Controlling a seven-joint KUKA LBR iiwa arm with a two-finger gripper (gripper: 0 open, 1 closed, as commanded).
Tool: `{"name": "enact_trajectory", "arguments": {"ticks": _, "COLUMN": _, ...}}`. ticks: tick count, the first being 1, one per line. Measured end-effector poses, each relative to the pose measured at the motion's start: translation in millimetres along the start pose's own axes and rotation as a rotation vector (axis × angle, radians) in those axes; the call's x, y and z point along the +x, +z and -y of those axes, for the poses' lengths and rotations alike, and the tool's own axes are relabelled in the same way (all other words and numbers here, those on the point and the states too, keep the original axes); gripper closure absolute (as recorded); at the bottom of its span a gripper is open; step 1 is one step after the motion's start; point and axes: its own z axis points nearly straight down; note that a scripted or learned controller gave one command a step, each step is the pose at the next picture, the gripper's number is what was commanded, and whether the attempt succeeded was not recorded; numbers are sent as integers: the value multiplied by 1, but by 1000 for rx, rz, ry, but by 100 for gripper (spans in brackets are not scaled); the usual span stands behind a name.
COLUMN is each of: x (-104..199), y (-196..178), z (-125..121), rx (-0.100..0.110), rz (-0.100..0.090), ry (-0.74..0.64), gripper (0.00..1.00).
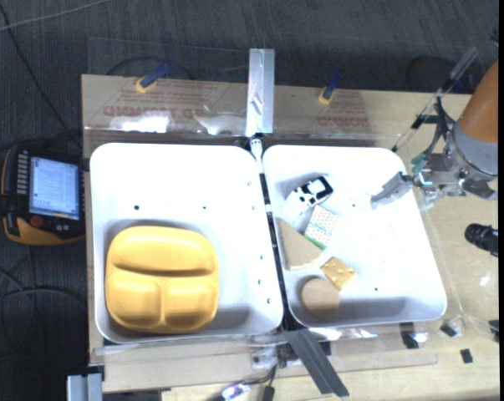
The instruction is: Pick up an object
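The right bin [402, 257] holds several small objects. A black and white item [310, 190] lies near its back. Just in front of that is a white packet with green print [321, 224], then a tan wedge [295, 246], a yellow square piece [338, 271] and a brown round lump [318, 294] at the front. A large yellow moulded object [161, 276] lies in the front of the left bin [176, 174]. My gripper [392, 189] hangs over the right bin's back right part, well right of the small objects and apart from them, with nothing seen in it.
The grey arm with its orange band [477, 128] comes in over the right bin's right rim. A handheld screen unit [43, 195] lies left of the bench. Taped plastic sheets [176, 107] and a metal divider post [261, 90] sit behind the bins.
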Motion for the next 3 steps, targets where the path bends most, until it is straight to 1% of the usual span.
{"name": "enact_trajectory", "arguments": {"ticks": 1, "x": 47, "y": 126, "z": 30, "rx": 1, "rz": -1, "ry": 55, "gripper": 0}}
{"name": "enact_trajectory", "arguments": {"ticks": 2, "x": 68, "y": 71, "z": -24, "rx": 0, "rz": 0, "ry": -163, "gripper": 0}}
{"name": "enact_trajectory", "arguments": {"ticks": 3, "x": 85, "y": 148, "z": -40, "rx": -16, "rz": 6, "ry": -211, "gripper": 0}}
